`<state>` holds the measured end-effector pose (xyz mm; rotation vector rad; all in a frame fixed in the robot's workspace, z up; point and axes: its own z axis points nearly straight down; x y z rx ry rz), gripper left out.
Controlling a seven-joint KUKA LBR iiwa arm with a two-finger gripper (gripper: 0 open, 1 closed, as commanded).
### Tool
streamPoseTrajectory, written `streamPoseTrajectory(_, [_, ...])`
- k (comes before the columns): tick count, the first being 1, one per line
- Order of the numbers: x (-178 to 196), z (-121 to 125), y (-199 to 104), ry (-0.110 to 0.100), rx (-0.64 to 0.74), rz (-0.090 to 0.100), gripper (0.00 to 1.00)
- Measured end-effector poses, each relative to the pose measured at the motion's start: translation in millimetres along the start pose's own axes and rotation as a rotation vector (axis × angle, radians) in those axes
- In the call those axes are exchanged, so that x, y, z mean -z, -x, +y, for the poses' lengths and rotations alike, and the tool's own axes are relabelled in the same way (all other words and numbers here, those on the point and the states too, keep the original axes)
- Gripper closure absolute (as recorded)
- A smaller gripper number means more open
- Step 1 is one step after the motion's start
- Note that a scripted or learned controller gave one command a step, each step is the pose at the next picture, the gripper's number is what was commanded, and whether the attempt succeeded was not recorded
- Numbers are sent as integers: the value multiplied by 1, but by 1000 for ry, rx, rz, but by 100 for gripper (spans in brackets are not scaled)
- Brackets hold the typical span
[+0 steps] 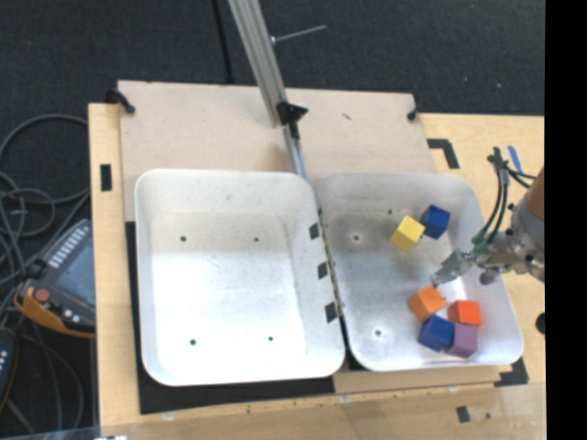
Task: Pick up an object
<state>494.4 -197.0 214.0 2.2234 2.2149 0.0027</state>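
In the right bin lie several small cubes. A yellow cube and a blue cube sit together near the bin's far side. Near the front right corner an orange cube, a second orange cube, another blue cube and a purple cube are clustered. My gripper reaches in from the right and hangs over the bin just above the two orange cubes. It is open, with white bin floor showing between its fingers and no cube held.
The left bin adjoins the right one along a shared middle rim. A slanted aluminium pole rises behind the bins. Cables and a pendant lie off the bench to the left.
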Motion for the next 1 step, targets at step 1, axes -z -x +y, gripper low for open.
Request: streamPoseTrajectory(1, [-120, 103, -31, 1, 9, -2, 0])
